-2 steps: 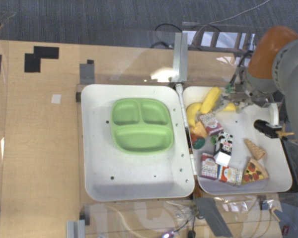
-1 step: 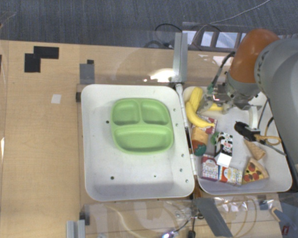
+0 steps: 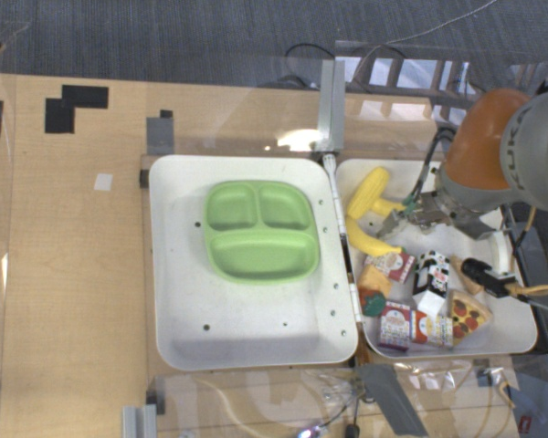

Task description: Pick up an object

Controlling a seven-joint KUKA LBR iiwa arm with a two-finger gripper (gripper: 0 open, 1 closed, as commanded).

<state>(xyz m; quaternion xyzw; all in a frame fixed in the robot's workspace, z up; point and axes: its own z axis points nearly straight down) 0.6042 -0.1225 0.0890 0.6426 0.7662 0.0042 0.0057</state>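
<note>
Right now the gripper point(image 3: 411, 211) hangs over the right bin point(image 3: 522, 338), just right of the yellow corn cob point(image 3: 369, 192); whether it is open or closed cannot be told. A banana point(image 3: 370, 242) lies just below the corn cob. Further below and to its right sit a cow-patterned carton point(image 3: 431, 276) and a pizza slice point(image 3: 468, 316). Left of the corn cob, a green divided plate point(image 3: 260, 231) rests in the left bin point(image 3: 178, 336).

Green plate point(image 3: 260, 231) in L bin point(image 3: 192, 318); hand point(image 3: 418, 210) over R bin point(image 3: 518, 328), nr corn point(image 3: 368, 192).
</note>
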